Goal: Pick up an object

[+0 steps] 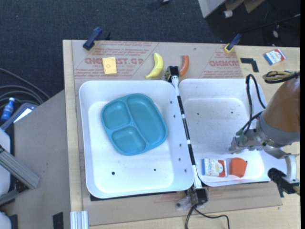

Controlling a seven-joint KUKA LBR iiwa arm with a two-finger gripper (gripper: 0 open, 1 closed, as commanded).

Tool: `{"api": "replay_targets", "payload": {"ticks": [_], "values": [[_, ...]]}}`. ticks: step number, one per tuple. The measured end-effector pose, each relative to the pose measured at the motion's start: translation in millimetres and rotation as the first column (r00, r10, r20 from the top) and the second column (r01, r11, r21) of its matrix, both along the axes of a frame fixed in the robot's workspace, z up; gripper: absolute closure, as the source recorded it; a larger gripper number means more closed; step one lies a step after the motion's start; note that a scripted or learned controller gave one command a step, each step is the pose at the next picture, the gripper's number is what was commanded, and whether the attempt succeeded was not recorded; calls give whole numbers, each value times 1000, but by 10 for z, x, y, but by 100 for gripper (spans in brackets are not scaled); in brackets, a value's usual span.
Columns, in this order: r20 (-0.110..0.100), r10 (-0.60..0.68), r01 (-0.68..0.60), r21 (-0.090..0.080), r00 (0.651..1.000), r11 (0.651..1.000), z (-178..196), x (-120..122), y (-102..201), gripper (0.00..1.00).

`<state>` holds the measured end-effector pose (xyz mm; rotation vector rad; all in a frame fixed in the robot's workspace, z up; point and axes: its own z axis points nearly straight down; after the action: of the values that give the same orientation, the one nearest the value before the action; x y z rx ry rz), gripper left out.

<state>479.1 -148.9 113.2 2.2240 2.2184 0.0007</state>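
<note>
Two items, carton (214, 167) and orange block (238, 167), sit in my right bin (214, 92); gripper (241, 143) hangs just above, presumably lining up.

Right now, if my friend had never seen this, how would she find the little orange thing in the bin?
Start at the right bin, the one the arm reaches into. Look along its near edge, just below the gripper. Two small things lie there side by side: the orange block is the plain one on the right, while the carton beside it is white with printing.
</note>
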Motion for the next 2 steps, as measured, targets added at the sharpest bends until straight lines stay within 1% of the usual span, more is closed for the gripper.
{"api": "replay_targets", "payload": {"ticks": [1, 2], "values": [[0, 0, 0, 0, 1000, 1000, -1, -1, 0, 0], [-4, 2, -2, 2, 1000, 1000, -292, -6, -45, 0]]}}
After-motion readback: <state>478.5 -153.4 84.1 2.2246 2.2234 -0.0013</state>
